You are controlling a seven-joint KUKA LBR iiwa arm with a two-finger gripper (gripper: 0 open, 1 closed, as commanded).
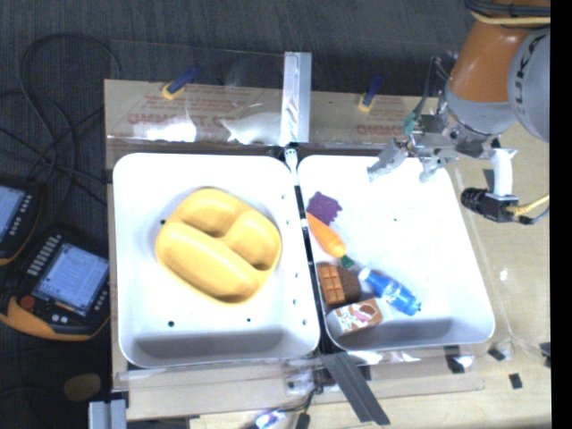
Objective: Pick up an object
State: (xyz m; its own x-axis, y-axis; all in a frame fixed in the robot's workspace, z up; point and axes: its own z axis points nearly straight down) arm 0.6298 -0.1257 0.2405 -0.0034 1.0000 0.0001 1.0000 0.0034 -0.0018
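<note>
My gripper (404, 165) hangs over the far edge of the right bin (429, 239), its two fingers spread open with nothing between them. Along that bin's left and near side lie a purple grape bunch (324, 207), an orange carrot (327, 237), a brown chocolate bar (332, 284), a blue bottle (391, 293) and a small printed packet (357, 315). A large yellow bread-shaped object (218, 244) sits in the left bin (143, 311). The gripper is well apart from all of them, up and to the right of the grapes.
A metal divider post (296, 96) stands behind the two bins. Crumpled plastic sheeting (214, 119) lies along the back of the bench. A handheld pendant (54, 280) and cables sit left of the bench.
</note>
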